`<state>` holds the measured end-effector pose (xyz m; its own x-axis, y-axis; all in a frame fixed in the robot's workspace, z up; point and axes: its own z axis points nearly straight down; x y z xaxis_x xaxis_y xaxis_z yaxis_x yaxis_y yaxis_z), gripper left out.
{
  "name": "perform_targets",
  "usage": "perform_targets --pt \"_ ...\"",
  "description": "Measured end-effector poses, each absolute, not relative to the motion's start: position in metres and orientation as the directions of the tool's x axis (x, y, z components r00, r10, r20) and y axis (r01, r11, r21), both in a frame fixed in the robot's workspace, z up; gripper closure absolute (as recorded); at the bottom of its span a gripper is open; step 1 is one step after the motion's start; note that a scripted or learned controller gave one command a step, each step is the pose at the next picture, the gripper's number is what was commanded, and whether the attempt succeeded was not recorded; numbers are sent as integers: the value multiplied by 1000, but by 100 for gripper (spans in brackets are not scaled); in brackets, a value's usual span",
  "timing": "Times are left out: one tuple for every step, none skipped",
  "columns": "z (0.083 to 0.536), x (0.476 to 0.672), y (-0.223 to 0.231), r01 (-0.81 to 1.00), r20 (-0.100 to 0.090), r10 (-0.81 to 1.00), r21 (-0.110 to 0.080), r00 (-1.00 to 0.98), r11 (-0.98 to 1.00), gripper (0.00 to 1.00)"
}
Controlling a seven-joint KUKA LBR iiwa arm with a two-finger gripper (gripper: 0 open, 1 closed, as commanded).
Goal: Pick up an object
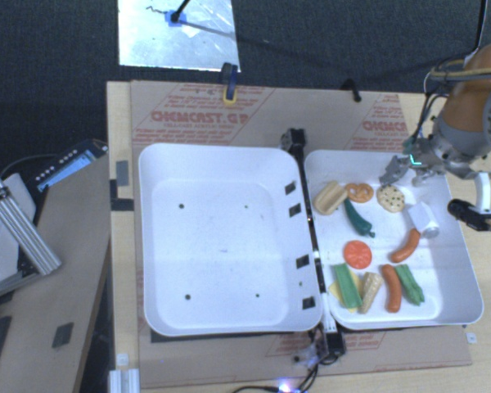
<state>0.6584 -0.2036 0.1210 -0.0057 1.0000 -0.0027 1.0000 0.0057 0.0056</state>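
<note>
A: Jaws, status?
B: Gripper (409, 169) over the right bin's (468, 297) far edge; whether spread or pressed together, cannot tell.
A: Nearest items?
B: Cookie (390, 197), white cylinder (421, 219), just beside.
A: Further out?
B: Bread roll (331, 196), tomato (358, 255), sausages (404, 246), green vegetables (410, 284); left bin (221, 162) on counter (188, 105).

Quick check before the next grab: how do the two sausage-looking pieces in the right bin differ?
The upper sausage lies tilted, its upper end pointing toward the bin's right side, and has bare bin floor around most of it. The lower sausage lies nearly straight along the bin and is packed between a pale piece and a green piece. Both are orange-red, elongated and similar in size, lying flat in the right bin.
</note>
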Motion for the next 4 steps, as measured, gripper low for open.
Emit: perform_targets --pt "133 660 -204 1000 -4 1000 10 -7 7 100" --pt "85 670 -206 1000 -2 1000 5 -5 5 100" --pt "88 671 -205 1000 -2 1000 7 -6 6 100" --pt "88 671 -205 1000 -3 1000 7 -4 4 100"
